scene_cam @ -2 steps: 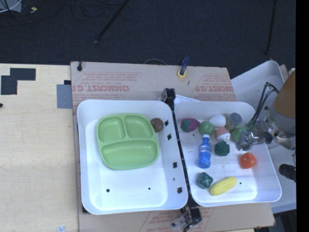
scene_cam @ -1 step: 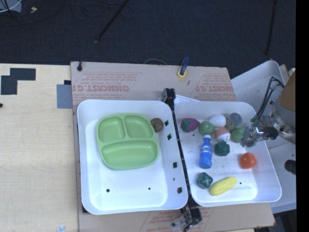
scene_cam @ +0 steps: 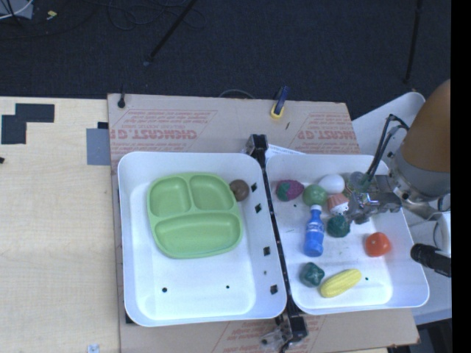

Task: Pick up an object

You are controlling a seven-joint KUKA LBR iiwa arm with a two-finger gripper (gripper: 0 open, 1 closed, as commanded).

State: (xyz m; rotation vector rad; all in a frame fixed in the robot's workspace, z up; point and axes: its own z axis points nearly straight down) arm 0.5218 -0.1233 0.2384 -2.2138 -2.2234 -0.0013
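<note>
My end effector [scene_cam: 358, 206], whose grip I cannot tell, crowds the dark green ball [scene_cam: 338, 226] and pink object [scene_cam: 338, 202], so I may nudge both aside.

Even overhead light, soft shadows, slight blur, dark background.

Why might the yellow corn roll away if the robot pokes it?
The yellow corn looks rounded and long, lying on its side on the flat floor of the right bin, so a sideways poke would probably make it roll. Its surface looks smooth, so it might slip. It looks like a toy, probably light.
</note>
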